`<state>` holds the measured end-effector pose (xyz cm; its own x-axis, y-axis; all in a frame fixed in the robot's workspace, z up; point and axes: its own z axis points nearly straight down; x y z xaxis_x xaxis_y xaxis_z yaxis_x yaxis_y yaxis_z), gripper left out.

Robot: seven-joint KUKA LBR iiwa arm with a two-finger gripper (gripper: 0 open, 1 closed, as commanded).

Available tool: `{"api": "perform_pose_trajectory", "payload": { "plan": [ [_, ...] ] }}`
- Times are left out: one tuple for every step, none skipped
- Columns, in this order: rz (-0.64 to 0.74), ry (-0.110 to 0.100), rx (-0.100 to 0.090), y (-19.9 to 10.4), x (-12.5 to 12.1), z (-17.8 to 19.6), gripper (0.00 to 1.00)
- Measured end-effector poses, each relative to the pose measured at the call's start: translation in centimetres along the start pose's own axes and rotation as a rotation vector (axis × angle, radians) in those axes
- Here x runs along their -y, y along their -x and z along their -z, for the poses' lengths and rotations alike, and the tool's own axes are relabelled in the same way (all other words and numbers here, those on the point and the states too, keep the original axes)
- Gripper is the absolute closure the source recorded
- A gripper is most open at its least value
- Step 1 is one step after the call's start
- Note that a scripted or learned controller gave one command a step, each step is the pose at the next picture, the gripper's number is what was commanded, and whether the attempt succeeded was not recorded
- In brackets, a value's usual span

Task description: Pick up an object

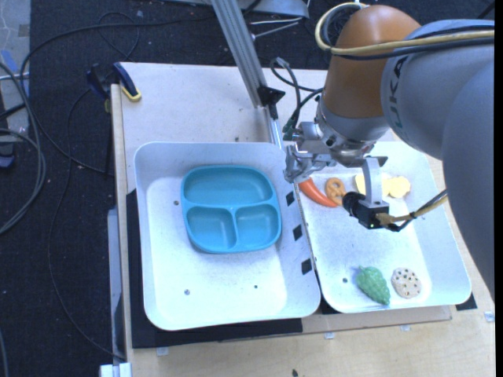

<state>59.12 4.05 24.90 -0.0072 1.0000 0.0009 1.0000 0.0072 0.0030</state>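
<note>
Over the right bin (pixel 440 285), claw (pixel 302 167), state indiscernible, hangs beside the orange pepper (pixel 317 192), evidently lining up a grasp.

We cannot tell how the end effector (pixel 302 170) stands, since its fingers are lost among the wrist hardware and cables above the seam between the two bins; the arm (pixel 440 85) runs off the picture's right edge and covers the far right corner of the right bin (pixel 440 250); the yellow piece (pixel 395 186) shows only in part behind the black fitting and the wrist; the orange carrot-like piece (pixel 317 194) has its upper end tucked under the end effector; the round orange item (pixel 335 188) is too small for us to name; the table (pixel 196 100) is cut off at the bottom edge.
</note>
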Motion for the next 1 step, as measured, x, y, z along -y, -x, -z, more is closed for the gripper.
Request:
{"api": "perform_pose_trajectory", "payload": {
  "plan": [
    [0.000, 0.000, 0.001, -4.87, -2.38, -1.12, 1.00]
  ]
}}
